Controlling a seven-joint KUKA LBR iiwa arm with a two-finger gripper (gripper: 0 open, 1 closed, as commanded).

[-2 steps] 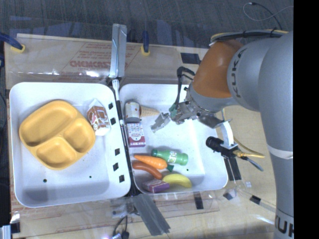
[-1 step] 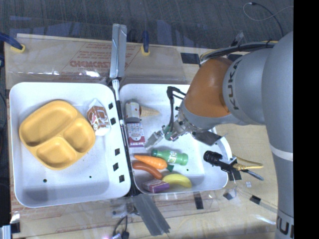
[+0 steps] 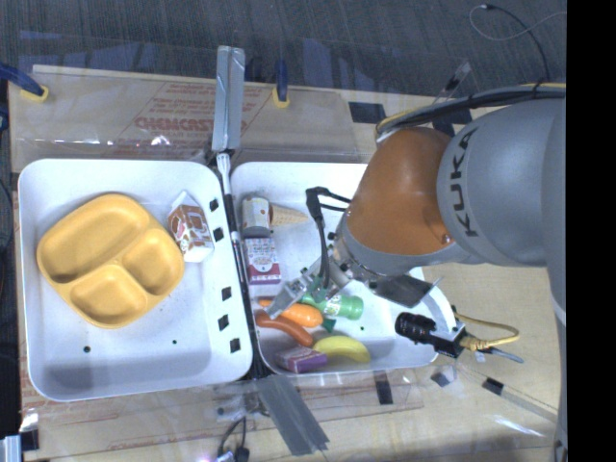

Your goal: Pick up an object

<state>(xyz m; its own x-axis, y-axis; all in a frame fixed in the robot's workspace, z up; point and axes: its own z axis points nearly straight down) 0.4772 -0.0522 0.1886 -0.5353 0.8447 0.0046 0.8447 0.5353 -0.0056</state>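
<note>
An orange carrot-like toy (image 3: 294,320) is seen lying lower centre, in the right bin (image 3: 289,176), beside a green bottle (image 3: 342,306) and yellow banana (image 3: 344,348).

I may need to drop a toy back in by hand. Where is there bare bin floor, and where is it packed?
Bare: the left bin floor in front of the yellow tray. Packed: the right bin around the carrot, banana and gripper.
</note>
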